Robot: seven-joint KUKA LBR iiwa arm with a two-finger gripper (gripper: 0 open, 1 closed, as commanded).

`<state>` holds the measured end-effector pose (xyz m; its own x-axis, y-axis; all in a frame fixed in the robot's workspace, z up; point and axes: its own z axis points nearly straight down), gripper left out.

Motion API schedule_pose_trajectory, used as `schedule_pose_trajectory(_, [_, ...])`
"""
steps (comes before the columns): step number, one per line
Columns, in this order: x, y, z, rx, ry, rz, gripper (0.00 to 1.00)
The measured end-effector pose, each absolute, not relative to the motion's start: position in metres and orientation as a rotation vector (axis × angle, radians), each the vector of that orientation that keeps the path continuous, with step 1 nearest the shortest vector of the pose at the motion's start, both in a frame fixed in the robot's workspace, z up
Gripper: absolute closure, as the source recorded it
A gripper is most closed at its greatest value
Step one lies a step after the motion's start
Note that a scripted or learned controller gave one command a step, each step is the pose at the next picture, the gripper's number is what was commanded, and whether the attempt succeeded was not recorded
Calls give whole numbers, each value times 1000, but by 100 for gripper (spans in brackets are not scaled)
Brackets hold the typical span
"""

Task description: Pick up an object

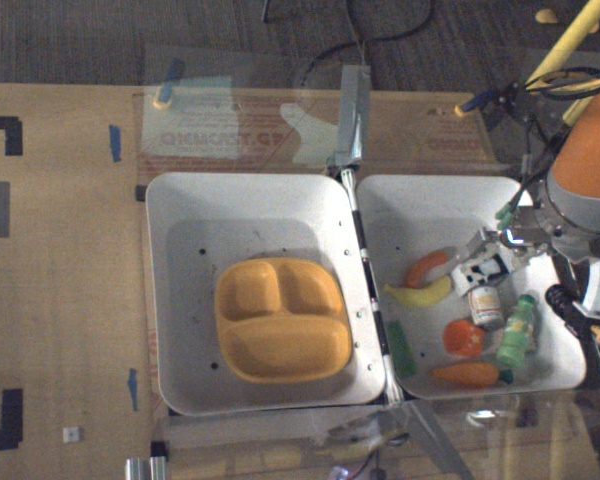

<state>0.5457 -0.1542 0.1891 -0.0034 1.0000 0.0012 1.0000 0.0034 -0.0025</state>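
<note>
Where my hand [477,268] hangs over the right bin [410,203], it sits above a cluster of small things, and I cannot tell which of them, if any, it touches. Just below the hand stands a small jar [486,306] with a white label, and beside that, toward the bin's right wall, a green bottle [518,332] lies tilted. To the left of the hand lie a red-orange pepper-like piece [426,265] and, under it, a yellow banana [418,293], the two touching or nearly so. Lower in the bin rests a round red tomato [464,338], with an orange carrot [465,374] lying flat just beneath it near the bin's front wall. A narrow green piece [400,349] lies along the bin's left side, apart from the rest. From this angle I cannot tell whether my hand is spread or closed, and nothing shows clearly between its tips. My arm comes in from the right, its orange band [586,158] above the wrist, with grey housing below it. The left bin [180,218] touches the right one along a shared edge and holds a yellow divided plate [281,319], with three compartments, sitting near its middle. Both bins rest on the brown counter [60,268], which carries bits of blue tape [114,142] and black corner marks at its left. Beyond the counter, dark cables [380,8] run across the grey floor.
</note>
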Motion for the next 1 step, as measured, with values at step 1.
schedule_pose_trajectory(1, [520,-174,88,-2292,-2159,-13,0])
